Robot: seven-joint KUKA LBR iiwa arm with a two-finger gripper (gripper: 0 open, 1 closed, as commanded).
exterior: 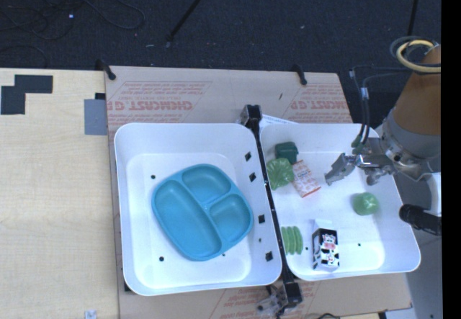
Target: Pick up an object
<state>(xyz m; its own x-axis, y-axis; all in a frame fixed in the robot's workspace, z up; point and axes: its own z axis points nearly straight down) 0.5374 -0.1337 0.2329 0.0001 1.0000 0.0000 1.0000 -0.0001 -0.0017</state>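
Jaws (354,168) spread open, gripping nothing, green ball (366,203) just below them

Grey arm (416,134), orange band, metallic pincer (356,170), black cables.

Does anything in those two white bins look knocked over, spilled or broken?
Nothing stands out. The blue divided plate lies flat in the left bin. The small toys in the right bin are scattered loosely, with a small carton lying on its side, but nothing looks spilled or broken.
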